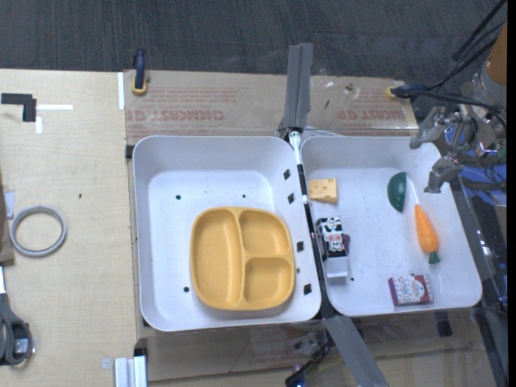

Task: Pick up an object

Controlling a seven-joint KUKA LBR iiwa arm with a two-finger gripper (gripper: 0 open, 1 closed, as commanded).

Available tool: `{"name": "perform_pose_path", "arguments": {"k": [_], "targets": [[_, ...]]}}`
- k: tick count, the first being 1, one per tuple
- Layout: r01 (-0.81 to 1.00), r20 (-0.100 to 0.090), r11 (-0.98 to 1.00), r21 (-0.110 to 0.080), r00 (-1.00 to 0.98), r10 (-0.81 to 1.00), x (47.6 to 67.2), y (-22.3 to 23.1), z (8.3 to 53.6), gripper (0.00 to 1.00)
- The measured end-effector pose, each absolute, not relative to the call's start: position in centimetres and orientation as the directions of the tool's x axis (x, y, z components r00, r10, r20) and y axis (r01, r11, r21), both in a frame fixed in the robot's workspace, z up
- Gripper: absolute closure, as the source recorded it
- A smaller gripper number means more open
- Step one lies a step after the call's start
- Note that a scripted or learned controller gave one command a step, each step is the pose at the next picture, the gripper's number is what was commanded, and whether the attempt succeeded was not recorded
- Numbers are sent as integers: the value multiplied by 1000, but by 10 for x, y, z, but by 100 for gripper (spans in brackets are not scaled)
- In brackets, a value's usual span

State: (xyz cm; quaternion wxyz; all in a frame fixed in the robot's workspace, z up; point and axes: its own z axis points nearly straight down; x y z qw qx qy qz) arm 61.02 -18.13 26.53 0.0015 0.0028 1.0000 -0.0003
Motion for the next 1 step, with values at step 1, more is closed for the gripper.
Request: {"name": "perform_pose_path", "arguments": {"k": [1], "targets": [[-19,-2,1000,-1,-1000,-19,591,-219,122,0]]}}
